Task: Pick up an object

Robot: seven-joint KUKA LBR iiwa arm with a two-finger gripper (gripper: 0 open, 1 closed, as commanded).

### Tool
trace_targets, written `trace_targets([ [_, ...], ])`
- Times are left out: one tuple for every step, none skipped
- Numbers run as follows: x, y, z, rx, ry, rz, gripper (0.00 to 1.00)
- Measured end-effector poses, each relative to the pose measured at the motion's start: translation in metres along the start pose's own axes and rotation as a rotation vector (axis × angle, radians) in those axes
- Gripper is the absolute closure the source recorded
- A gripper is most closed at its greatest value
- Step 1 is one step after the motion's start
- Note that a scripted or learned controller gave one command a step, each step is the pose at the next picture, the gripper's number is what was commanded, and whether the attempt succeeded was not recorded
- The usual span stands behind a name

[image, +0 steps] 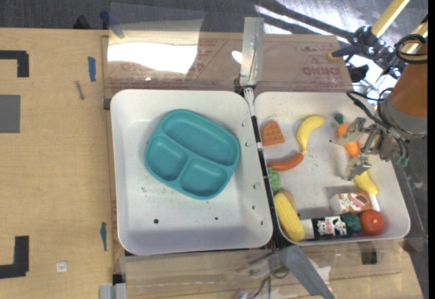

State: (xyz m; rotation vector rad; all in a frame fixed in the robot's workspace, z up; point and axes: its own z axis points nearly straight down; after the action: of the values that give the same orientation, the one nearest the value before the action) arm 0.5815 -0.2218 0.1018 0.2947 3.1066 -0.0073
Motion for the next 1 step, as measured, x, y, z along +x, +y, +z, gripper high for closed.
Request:
trace_targets([
  [0.0182,-0.0029,0.0127,-0.003,0.012,0.068,0.0],
])
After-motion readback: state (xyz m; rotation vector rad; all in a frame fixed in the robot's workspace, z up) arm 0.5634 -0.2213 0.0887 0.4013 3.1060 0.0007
